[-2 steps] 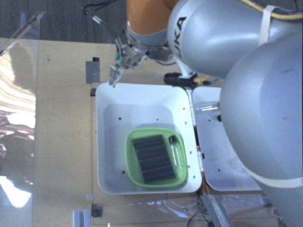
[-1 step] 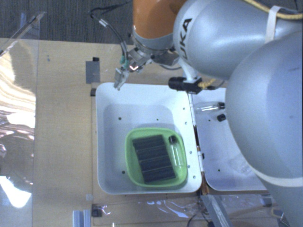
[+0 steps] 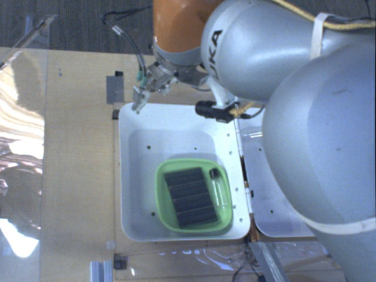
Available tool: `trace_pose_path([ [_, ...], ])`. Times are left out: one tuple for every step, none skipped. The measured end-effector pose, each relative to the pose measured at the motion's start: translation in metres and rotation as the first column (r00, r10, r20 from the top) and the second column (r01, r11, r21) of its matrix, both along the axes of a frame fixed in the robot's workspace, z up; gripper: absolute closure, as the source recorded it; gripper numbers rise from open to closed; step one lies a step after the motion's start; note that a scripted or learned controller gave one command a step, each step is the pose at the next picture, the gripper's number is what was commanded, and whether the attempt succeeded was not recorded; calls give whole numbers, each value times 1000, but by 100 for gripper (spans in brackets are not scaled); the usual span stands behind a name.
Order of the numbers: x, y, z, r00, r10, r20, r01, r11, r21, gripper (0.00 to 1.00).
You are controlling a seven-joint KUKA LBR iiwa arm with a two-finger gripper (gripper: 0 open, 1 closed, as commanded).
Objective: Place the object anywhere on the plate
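A green plate [image 3: 165, 209] lies in the left white bin [image 3: 135, 157], toward its near side. A dark ridged rectangular object [image 3: 189, 197] rests flat on the plate and covers most of its middle. Beside it, along the plate's right rim, lies a clear bottle-like thing [image 3: 220, 190] with a small black cap [image 3: 214, 173]. My gripper [image 3: 140, 98] hangs over the bin's far left corner, well away from the plate, and I see nothing in it.
The right white bin [image 3: 276, 216] is largely hidden under the grey arm, which fills the upper right of the view. A small grey bracket [image 3: 114, 88] sits on the wooden bench just beyond the left bin's far corner.
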State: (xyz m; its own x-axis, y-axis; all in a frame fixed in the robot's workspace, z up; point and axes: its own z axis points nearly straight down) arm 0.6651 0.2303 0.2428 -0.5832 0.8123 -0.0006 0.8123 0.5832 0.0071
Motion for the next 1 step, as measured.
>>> trace_pose_path([
  [5,-63,24,995,101,4,-101,995,-3,0],
])
